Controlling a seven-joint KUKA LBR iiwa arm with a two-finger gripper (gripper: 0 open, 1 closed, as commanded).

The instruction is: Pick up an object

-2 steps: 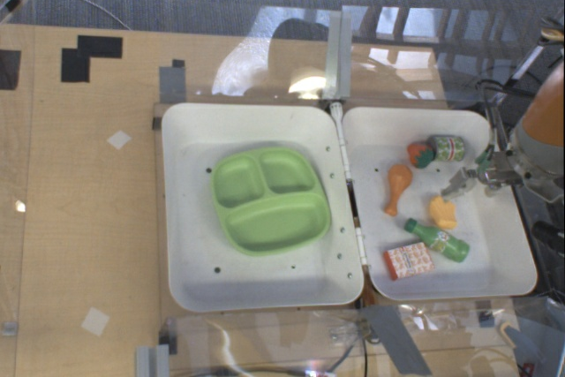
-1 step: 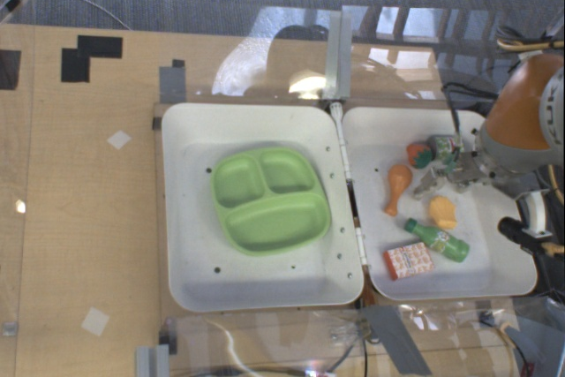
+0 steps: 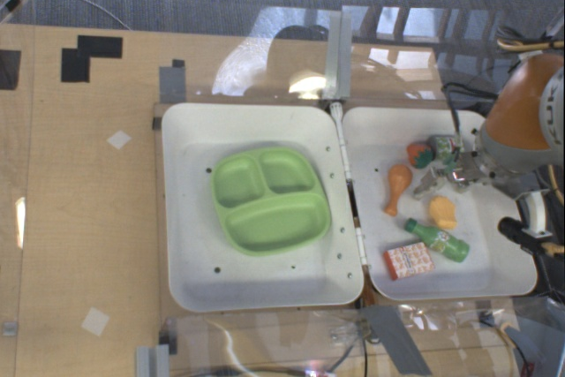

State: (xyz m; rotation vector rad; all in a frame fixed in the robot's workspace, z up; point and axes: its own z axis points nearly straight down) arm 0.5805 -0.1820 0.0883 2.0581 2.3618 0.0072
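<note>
Left bin [image 3: 190,278] holds the green divided tray [image 3: 270,200]. Right bin [image 3: 508,282] holds all loose items: green bottle [image 3: 438,241], red carton [image 3: 409,260], drumstick [image 3: 397,187], yellow piece [image 3: 442,211]. Pincer [image 3: 446,174] is low among them near the bin's far side; cannot tell whether spread or pressed together. Judged: nothing lifted, pick not done.
</note>
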